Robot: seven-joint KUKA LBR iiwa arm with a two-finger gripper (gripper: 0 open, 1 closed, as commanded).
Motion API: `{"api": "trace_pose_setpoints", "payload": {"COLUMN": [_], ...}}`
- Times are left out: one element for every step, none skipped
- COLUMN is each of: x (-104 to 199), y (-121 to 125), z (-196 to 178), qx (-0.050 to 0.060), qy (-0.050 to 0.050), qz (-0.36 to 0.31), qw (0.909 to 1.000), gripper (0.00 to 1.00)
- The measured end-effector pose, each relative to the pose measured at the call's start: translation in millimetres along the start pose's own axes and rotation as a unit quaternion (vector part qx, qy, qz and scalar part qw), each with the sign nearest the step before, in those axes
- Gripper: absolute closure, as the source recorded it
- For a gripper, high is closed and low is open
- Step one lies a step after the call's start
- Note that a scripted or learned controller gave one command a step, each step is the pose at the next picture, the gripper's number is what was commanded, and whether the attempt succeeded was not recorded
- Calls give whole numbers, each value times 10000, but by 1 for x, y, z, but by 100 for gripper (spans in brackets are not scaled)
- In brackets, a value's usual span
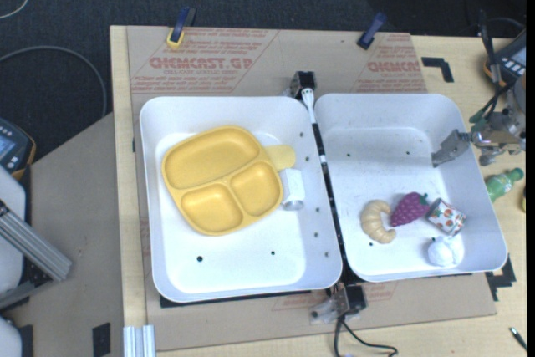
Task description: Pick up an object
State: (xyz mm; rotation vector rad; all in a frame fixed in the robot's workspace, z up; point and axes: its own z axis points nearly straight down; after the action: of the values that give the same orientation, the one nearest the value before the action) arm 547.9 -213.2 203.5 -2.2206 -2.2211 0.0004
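Note:
In the right bin [393, 117], near its front right corner, lie a tan croissant [378, 221], a purple bunch of grapes [408, 209], a small red and white box [445, 218] and a white rounded object [443, 252]. My gripper [454, 148] hangs over the bin's right rim, behind and above these objects and apart from them. Nothing is visible in its grip.
The left bin [242, 263] holds a yellow divided plate [221, 180] with a small pale cylinder [292, 188] beside its right edge. A green object [502, 182] lies outside the right bin's right rim. Clamps [178, 28] hold the cardboard at the back.

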Motion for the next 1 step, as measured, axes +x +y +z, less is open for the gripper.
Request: {"api": "trace_pose_setpoints", "payload": {"x": [26], "y": [-64], "z": [123], "qx": [29], "qy": [21], "qz": [15], "qw": [10000], "gripper": [0]}}
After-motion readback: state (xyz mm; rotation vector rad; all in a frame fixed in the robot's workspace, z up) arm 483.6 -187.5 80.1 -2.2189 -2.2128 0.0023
